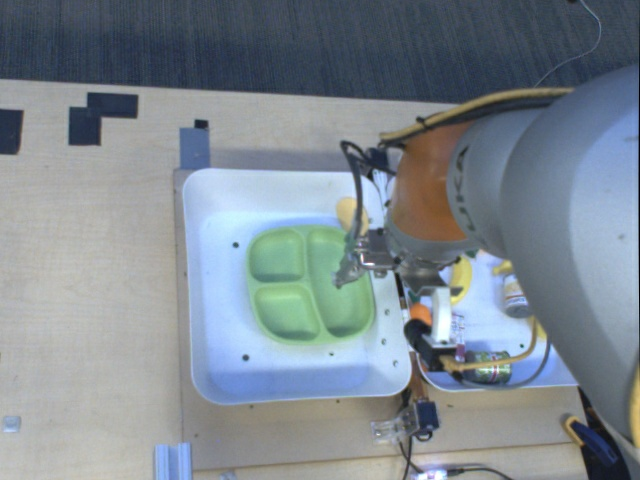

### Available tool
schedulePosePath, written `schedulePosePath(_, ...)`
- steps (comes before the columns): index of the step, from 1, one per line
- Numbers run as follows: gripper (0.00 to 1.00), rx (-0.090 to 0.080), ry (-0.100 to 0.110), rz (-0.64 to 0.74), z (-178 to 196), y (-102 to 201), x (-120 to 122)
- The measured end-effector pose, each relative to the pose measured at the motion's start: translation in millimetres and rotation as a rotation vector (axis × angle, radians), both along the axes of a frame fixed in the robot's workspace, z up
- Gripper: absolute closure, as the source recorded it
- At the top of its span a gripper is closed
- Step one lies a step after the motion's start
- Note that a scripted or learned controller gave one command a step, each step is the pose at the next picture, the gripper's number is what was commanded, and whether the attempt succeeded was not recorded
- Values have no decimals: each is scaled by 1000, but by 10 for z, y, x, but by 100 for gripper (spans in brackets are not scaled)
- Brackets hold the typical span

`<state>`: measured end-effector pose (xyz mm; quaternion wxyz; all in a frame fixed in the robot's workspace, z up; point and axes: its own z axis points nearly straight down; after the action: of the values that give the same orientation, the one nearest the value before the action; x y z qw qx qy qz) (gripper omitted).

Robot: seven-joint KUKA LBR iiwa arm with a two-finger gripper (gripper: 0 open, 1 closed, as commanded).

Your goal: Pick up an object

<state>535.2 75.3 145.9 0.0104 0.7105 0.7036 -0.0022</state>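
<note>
The arm [520, 198] reaches in from the right, its orange-banded wrist bent down over the divider between the bins. The gripper [352, 268] hangs over the right edge of the green tray [300, 298], which lies in the left bin [215, 268]; its jaw state cannot be told. Right of the tray, a can [487, 370] and a yellow object [461, 278] lie in the right bin [500, 383].

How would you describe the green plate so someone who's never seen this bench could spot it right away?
Start at the left shallow white plastic bin, the one farther from the grey and orange arm. Lying flat in its middle is the light green plastic divided plate, with the end effector over its right edge. It is the bin's largest item, split into three compartments.
</note>
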Motion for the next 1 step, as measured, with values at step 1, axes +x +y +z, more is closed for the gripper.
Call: schedulePosePath(1, 0, -7, -7, -4, -88, 17, -7)
